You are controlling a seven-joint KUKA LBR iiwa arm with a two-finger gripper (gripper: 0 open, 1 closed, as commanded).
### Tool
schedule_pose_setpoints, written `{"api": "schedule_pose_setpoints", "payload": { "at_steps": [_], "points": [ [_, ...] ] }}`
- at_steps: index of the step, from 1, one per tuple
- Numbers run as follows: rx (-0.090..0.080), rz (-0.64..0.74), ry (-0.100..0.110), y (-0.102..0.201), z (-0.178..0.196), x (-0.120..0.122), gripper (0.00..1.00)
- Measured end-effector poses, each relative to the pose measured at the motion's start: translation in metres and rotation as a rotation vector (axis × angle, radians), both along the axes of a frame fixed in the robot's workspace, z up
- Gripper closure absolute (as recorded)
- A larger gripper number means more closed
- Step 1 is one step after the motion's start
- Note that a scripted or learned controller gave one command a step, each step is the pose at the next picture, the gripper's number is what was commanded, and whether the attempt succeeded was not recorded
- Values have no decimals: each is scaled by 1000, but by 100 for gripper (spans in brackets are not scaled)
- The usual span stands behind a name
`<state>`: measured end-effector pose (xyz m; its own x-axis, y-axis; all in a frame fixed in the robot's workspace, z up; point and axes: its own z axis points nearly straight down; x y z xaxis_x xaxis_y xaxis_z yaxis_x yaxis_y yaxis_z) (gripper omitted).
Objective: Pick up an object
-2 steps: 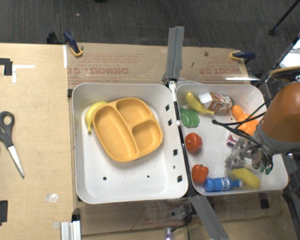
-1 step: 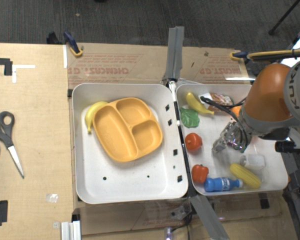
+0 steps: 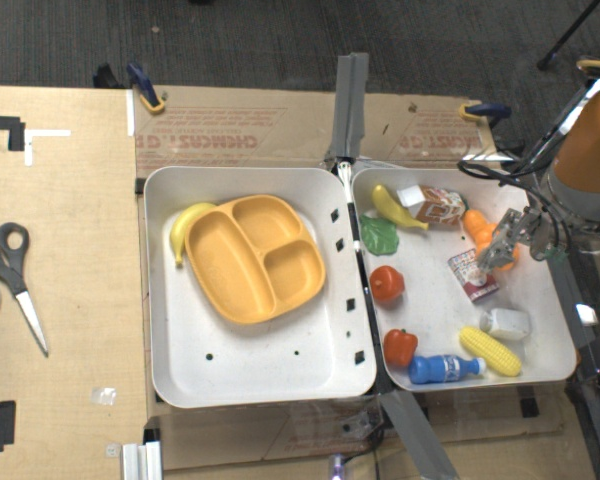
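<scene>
The left bin [image 3: 170,348] had a big orange divided plate [image 3: 252,258] sitting in it, with a banana [image 3: 185,226] tucked against the plate's upper left edge. The right bin [image 3: 555,298] was way more cluttered: a second banana [image 3: 392,208] near the top, green leafy thing [image 3: 379,236], blue bottle [image 3: 442,369] along the bottom edge, corn cob [image 3: 491,352] just beside it, tomato [image 3: 386,283], red pepper [image 3: 400,346]. The gripper [image 3: 498,253] hung over the right side of that bin, right above a red-and-white packet [image 3: 472,274] and touching or just over an orange carrot [image 3: 480,228]. Couldn't tell if the fingers were open or closed, too blurry
</scene>
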<state>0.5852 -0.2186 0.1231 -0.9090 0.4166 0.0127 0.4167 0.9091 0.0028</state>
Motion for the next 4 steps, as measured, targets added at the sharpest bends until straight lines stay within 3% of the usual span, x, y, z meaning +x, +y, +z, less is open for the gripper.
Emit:
{"api": "schedule_pose_setpoints", "payload": {
  "at_steps": [1, 2, 3, 4],
  "points": [
    [-11, -303, -13, 19, -32, 46, 100],
    [-12, -453, -9, 65, 30, 36, 100],
    [-17, -508, 19, 90, -35, 65, 100],
    [-12, -505, 32, 94, -35, 64, 0]
  ]
}}
